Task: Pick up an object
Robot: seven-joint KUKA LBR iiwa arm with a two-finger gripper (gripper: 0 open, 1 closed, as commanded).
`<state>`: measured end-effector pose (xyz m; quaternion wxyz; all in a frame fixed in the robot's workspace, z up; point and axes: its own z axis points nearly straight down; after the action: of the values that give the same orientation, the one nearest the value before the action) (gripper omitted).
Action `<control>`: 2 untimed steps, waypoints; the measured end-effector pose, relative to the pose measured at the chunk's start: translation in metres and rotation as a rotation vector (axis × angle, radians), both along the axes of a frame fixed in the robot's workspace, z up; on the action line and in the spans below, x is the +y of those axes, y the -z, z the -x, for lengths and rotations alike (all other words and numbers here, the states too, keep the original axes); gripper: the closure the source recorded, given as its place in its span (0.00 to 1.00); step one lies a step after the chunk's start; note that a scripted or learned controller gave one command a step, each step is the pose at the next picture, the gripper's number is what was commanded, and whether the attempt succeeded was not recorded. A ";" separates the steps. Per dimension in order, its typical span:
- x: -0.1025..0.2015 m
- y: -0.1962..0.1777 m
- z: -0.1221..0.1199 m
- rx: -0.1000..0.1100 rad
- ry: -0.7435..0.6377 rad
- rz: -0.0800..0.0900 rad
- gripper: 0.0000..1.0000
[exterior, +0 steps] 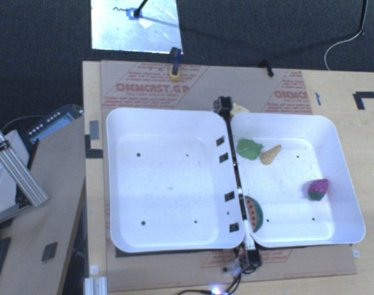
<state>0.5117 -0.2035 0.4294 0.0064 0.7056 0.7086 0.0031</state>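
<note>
"CHEMCAST GP" bench sheet (pixel 151 86), white bins (pixel 168 183)

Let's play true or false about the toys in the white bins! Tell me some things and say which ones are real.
1. The green leafy toy lies in the right bin. True.
2. The watermelon slice sits in the middle of the left bin. False: it lies in the right bin, against the divider between the bins.
3. The tan cone lies just right of the green leafy toy. True.
4. The pink and green toy touches the cone. False: they lie well apart, with the pink and green toy nearer the right wall.
5. Four toys lie in the right bin. True.
</note>
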 end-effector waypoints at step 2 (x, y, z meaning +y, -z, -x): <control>-0.002 -0.016 -0.053 0.003 -0.003 0.000 1.00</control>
<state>0.5651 -0.2059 0.4450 0.0053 0.7045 0.7097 0.0018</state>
